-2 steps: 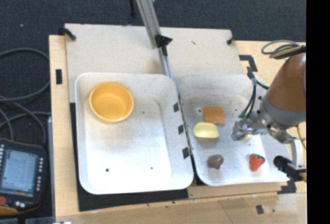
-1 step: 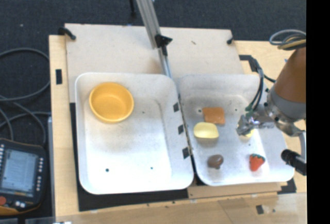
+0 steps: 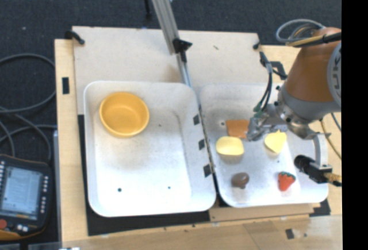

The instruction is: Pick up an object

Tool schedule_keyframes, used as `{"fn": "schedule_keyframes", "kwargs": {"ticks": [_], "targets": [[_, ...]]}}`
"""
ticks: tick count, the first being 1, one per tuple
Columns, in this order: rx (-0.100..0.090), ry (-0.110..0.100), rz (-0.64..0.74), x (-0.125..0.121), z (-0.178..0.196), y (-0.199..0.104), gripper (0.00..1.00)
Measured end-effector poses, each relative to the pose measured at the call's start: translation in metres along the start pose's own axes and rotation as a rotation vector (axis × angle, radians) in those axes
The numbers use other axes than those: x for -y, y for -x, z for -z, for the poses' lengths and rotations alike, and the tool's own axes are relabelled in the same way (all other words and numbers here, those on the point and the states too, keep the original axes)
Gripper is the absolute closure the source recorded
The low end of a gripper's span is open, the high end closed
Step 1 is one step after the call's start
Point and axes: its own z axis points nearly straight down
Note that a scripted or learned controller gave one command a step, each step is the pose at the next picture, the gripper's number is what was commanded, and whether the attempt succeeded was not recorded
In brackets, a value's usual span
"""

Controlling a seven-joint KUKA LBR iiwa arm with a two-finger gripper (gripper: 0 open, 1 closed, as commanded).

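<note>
A: Two bins on your table (image 3: pixel 126 59). Left bin (image 3: pixel 144 185) has a yellow bowl (image 3: pixel 124 114) in its far-left part, upright.

B: And the right one?

A: Right bin (image 3: pixel 253 200) has five small things. Orange-brown block (image 3: pixel 236 127) sits near the middle. Pale yellow piece (image 3: pixel 230 147) lies just in front of it, touching or nearly so, can't tell. Second pale yellow piece (image 3: pixel 276 142) is off to the right. Brown lump (image 3: pixel 240 180) is near the front edge, and the red strawberry (image 3: pixel 286 181) is to its right, apart from it.

B: Where's your tool?

A: Tool (image 3: pixel 256 128) is down low over the right bin, between the orange-brown block and the second pale yellow piece, just beside the block's right edge. Arm (image 3: pixel 310 79) comes in from the right, orange band above the wrist.

B: Open or closed? Got anything?

A: You can't tell from this angle, it's dark and small. Nothing visibly in its grip.

B: Anything else?

A: Metal pole (image 3: pixel 164 7) slants up from between the bins. Pendant screen (image 3: pixel 20 197) lies on the floor at left, with cables (image 3: pixel 23 105).
</note>
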Motion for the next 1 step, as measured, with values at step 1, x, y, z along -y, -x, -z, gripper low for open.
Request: {"fn": "schedule_keyframes", "kwargs": {"ticks": [1], "targets": [[-0.001,-0.001,0.001,-0.0268,0.0094,-0.0565,1.0]]}}
